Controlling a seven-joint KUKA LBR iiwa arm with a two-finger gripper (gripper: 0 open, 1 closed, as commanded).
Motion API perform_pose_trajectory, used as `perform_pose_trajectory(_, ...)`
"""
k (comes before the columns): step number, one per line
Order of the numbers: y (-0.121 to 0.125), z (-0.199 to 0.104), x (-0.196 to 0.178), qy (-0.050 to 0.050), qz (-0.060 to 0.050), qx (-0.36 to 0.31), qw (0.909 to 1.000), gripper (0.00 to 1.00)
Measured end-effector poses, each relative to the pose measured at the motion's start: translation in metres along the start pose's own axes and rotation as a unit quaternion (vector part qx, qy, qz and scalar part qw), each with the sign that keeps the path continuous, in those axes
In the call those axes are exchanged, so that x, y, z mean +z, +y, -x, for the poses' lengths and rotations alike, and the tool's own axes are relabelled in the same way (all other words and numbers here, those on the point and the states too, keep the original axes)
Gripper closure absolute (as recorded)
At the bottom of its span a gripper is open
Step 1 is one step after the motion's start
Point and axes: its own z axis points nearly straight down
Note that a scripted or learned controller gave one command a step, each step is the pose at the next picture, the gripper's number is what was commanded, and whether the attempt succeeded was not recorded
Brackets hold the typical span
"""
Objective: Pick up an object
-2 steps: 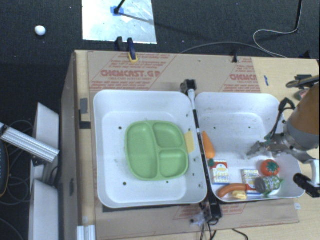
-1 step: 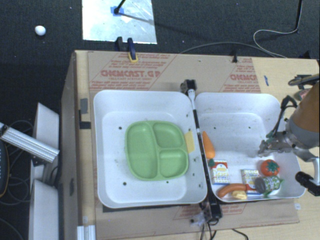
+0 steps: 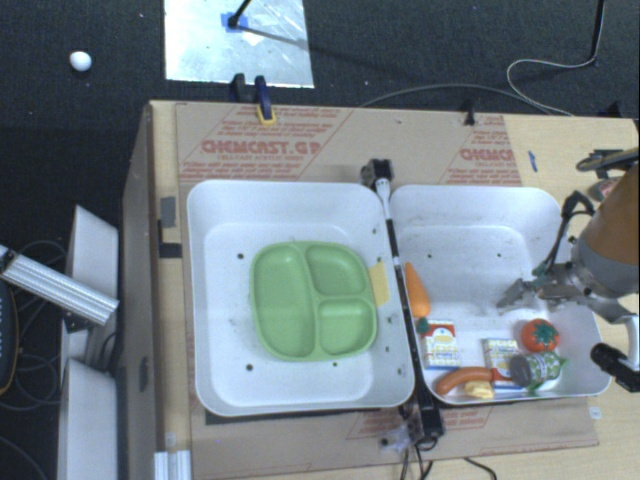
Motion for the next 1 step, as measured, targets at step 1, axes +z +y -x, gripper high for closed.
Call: perform_pose_trajectory(1, -0.0322, -0.0008, 0.0210, 0.001, -0.003, 0.001, 1.0000, 0.00)
